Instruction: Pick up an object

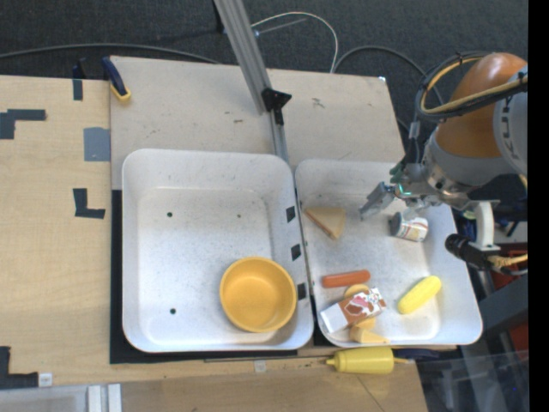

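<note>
The gripper (383,199), fingers seemingly apart and empty, is poised between wedge (327,221) and can (411,227); either could be nudged aside, not grasped.

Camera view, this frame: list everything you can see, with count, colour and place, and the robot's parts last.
Bins: 2, white, side by side on the bench.
Bowl: 1, yellow, left bin, near corner by the divide.
Wedge piece: 1, tan, right bin, far left part.
Sausage-like piece: 1, orange-red, right bin, middle.
Packet: 1, white and red-brown, right bin, near edge.
Oblong piece: 1, yellow, right bin, near right.
Small can-like item: 1, grey and white, right bin, below the pincer.
Bottle: 1, yellow, lying on the bench edge in front of the right bin.
Clamp: 1, blue and yellow, bench's far left.
Metal pole: 1, grey, slanting above the bins.
Arm: 1, grey with orange, right.
Pincer: 1, over the right bin.
</note>
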### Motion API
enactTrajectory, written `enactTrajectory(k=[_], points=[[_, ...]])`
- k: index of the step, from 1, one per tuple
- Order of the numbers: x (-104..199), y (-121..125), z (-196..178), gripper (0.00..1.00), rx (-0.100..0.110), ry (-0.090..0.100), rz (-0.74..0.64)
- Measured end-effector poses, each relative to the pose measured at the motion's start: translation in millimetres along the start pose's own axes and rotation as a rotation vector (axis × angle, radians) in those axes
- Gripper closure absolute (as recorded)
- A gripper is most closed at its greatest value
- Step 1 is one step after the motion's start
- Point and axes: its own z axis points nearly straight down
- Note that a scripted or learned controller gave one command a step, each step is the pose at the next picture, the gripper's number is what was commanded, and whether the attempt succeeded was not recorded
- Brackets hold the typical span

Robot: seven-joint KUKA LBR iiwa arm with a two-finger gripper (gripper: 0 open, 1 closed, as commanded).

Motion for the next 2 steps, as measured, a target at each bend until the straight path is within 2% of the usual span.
enactTrajectory(k=[1,2], points=[[-7.0,-8.5,53.7,0.00,0.005,0.000,0.003],[-6.7,-8.5,105.4,0.00,-0.001,-0.002,0.001]])
